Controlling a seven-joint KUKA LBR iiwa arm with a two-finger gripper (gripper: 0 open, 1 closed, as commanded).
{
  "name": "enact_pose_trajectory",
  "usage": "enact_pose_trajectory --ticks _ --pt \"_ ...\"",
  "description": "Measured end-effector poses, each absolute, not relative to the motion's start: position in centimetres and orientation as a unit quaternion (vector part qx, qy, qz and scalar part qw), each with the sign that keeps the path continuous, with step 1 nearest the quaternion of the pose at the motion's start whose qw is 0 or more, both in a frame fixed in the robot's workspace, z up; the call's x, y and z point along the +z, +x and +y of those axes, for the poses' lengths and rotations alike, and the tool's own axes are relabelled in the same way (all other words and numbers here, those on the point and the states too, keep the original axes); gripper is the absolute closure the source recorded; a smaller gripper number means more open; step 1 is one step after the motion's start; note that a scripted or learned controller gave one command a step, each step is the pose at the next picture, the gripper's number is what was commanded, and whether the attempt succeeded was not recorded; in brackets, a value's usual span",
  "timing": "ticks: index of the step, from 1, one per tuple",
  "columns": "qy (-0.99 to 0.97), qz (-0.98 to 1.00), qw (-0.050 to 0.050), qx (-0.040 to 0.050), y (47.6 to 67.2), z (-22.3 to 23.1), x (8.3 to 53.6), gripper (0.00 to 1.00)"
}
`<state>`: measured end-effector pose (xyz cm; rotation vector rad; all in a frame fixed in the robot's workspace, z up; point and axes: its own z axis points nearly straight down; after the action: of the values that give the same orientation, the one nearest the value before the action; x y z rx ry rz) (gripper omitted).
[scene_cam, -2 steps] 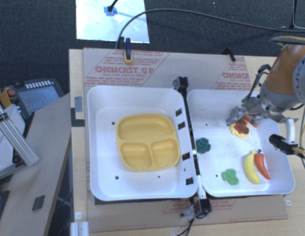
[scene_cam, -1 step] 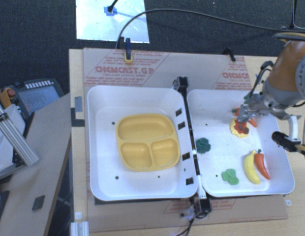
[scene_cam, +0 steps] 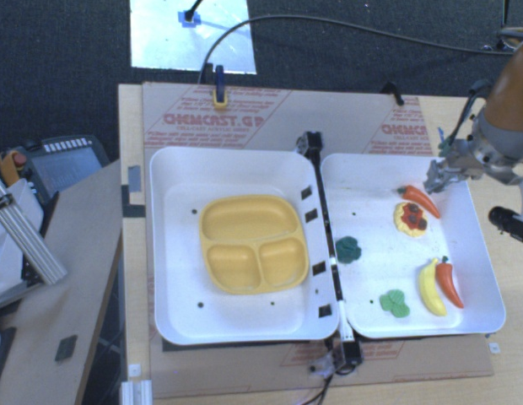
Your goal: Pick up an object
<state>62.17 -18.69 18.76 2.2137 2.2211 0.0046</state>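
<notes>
Two white bins side by side on desk (scene_cam: 135, 226). Left bin (scene_cam: 173, 171) holds yellow divided tray (scene_cam: 251, 243). Right bin (scene_cam: 371, 175) holds orange carrot (scene_cam: 422, 201), small pizza toy (scene_cam: 412, 218), dark green piece (scene_cam: 347, 249), green broccoli piece (scene_cam: 395, 304), banana (scene_cam: 430, 287), red pepper (scene_cam: 450, 282). Tool (scene_cam: 437, 178) hangs just above carrot's upper end; open or closed, cannot tell; nothing seen gripped.

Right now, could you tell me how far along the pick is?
Nothing looks lifted yet. The gripper is low at the right bin's far edge, beside the orange carrot. The banana, pizza slice and greens lie in the bin. Grasping and lifting remain.
</notes>
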Motion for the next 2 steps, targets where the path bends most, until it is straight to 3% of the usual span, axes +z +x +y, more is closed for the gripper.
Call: enact_pose_trajectory --ticks 1,2 --pt "0.706 0.709 0.002 0.0011 62.3 -18.7 21.0 1.0" --pt "0.705 0.709 0.001 0.0003 61.3 -14.7 21.0 1.0"
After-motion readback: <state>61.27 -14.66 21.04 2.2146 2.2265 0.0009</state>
